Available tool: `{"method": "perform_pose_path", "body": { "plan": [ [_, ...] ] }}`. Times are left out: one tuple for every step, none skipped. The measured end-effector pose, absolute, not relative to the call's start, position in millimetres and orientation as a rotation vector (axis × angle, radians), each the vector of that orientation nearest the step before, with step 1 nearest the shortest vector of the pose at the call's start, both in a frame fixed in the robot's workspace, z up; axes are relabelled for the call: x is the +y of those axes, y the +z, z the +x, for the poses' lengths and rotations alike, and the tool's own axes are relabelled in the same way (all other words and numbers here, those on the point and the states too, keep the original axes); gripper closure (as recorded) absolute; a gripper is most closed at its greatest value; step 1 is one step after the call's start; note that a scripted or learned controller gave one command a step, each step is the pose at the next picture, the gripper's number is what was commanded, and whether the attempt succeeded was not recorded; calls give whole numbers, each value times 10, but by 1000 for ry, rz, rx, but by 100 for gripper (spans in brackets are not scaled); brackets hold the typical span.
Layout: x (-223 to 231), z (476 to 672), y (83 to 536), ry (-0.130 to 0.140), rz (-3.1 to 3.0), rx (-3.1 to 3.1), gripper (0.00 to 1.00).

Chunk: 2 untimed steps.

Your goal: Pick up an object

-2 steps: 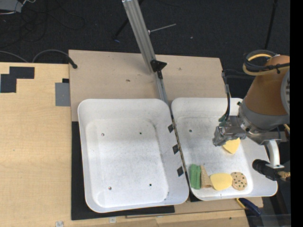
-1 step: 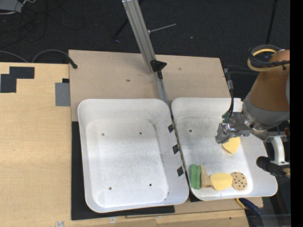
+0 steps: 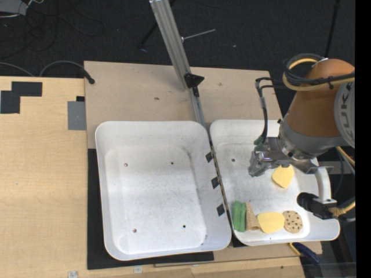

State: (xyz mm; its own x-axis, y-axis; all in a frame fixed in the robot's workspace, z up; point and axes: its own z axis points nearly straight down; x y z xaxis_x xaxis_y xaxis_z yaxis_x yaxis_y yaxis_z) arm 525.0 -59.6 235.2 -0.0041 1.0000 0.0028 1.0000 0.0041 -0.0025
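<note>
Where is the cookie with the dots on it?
The cookie lies in the right bin, near its front right corner, right next to a yellow piece on its left.

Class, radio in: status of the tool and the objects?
Tool low over right bin. Yellow piece beside it, not held. Green block, cookie at front edge.

Grey arm [image 3: 313, 138], orange band, black cables, metallic end effector [image 3: 259, 162].
</note>
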Motion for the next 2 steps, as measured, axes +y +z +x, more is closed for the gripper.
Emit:
{"method": "perform_pose_path", "body": {
  "plan": [
    [-22, 5120, 2397, 2, -2211, -2223, 100],
    [498, 5117, 2257, 6, -2213, -2222, 100]
  ]
}}
